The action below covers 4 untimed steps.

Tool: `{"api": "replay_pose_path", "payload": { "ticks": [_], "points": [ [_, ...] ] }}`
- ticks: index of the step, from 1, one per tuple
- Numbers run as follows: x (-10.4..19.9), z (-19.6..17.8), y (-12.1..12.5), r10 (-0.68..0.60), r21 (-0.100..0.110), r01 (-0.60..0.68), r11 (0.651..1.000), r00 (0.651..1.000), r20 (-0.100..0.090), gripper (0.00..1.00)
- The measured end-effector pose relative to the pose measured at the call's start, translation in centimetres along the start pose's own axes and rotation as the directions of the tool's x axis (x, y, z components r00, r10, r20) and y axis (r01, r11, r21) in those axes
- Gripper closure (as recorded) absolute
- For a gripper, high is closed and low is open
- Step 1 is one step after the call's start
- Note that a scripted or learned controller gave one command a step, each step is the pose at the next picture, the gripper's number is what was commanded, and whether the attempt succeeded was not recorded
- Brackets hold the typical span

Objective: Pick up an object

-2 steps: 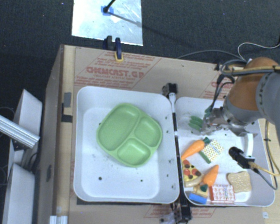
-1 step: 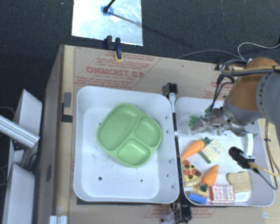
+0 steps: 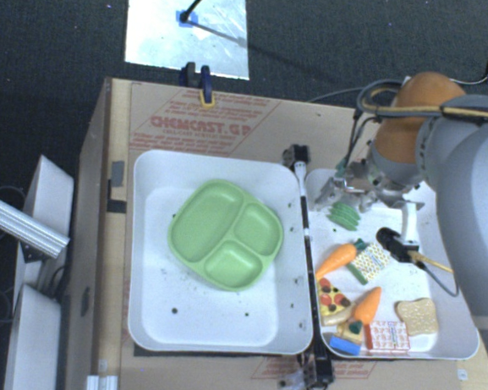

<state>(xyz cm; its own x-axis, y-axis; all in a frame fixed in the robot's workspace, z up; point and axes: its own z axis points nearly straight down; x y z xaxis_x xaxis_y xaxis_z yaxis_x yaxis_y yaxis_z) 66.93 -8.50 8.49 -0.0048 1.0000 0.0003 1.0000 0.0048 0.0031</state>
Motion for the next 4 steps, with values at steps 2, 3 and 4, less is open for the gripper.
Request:
{"api": "replay_pose_path", "payload": {
  "ticks": [2,3,4],
  "points": [
    [-0.9,-1.0,-4.1,0.002,0.0,-0.002,1.0,1.0,0.001,1.0],
    [-0.9,-1.0,-4.1,0.002,0.0,-0.002,1.0,1.0,0.001,0.0],
    [-0.6,0.1,-9.2,0.003,0.003,-0.003,1.0,1.0,0.001,0.0]
  ]
}}
